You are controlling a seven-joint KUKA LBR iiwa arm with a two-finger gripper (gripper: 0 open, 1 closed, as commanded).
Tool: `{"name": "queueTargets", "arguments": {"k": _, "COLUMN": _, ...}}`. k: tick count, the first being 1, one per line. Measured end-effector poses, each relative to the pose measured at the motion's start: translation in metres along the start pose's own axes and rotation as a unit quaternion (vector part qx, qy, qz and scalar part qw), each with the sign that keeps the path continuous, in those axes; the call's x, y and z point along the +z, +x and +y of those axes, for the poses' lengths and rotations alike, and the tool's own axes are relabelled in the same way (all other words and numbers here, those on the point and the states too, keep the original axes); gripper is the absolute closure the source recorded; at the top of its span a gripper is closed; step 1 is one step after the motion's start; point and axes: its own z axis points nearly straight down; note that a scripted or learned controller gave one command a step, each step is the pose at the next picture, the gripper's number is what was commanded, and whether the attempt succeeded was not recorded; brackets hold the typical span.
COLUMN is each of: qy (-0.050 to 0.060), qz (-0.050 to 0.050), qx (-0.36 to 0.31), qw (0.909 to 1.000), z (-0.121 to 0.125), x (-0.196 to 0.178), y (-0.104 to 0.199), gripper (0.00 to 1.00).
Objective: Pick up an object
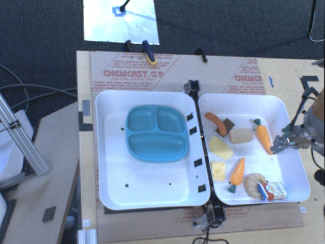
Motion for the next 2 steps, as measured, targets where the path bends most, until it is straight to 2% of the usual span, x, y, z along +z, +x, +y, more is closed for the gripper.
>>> {"name": "queueTargets", "arguments": {"k": 1, "qy": 0.001, "qz": 0.001, "qx": 0.000, "qw": 1.0000, "z": 0.002, "x": -0.029, "y": 0.000, "gripper": 1.00}}
{"name": "queueTargets", "arguments": {"k": 2, "qy": 0.002, "qz": 0.001, "qx": -0.003, "qw": 1.0000, "z": 0.031, "x": -0.019, "y": 0.045, "gripper": 1.00}}
